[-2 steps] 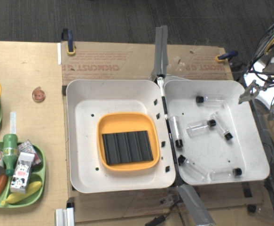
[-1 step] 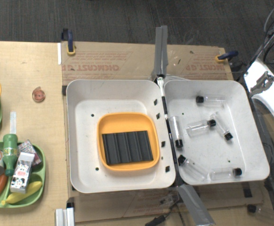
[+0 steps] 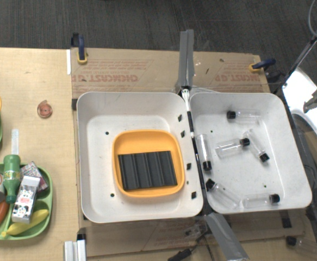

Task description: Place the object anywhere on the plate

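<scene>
Wooden worktop (image 3: 28, 80), two white bins side by side. Left white bin (image 3: 93, 113) holds an orange square plate (image 3: 147, 137) with a dark ribbed slab (image 3: 147, 170) on it. Clear plastic vials with black caps (image 3: 229, 147) lie scattered in the right white bin (image 3: 288, 162), all apart from the plate. Tool state: can't tell.

Both bins, the left bin (image 3: 93, 162) and the right bin (image 3: 288, 162), look like smooth white plastic with a faint sheen. The plate (image 3: 147, 140) is matt orange plastic, and the dark slab (image 3: 147, 170) on it is ribbed and dull. The vials (image 3: 229, 147) are clear and glossy with black caps. The worktop (image 3: 28, 80) looks like pale, matt wood; brown cardboard (image 3: 115, 72) lies under the bins.
</scene>
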Available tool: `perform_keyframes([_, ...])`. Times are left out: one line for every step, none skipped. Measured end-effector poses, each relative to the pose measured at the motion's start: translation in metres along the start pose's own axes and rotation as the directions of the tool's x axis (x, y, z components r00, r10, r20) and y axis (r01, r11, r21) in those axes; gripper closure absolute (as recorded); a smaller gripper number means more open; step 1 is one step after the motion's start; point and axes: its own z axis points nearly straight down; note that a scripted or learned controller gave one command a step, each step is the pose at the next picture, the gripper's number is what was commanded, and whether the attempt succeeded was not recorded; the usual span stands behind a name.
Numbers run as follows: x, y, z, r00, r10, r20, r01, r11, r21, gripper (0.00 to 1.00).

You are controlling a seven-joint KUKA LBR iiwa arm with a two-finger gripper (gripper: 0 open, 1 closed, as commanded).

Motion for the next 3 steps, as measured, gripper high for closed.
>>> perform_keyframes([-0.001,-0.009,0.023,0.936,-0.351,0.003,0.351,0.936,-0.004,0.0])
perform_keyframes([0.001,0.067,0.043,0.813,-0.582,0.004,0.582,0.813,-0.004,0.0])
perform_keyframes([0.0,0.065,0.035,0.816,-0.579,0.009,0.579,0.816,-0.001,1.0])
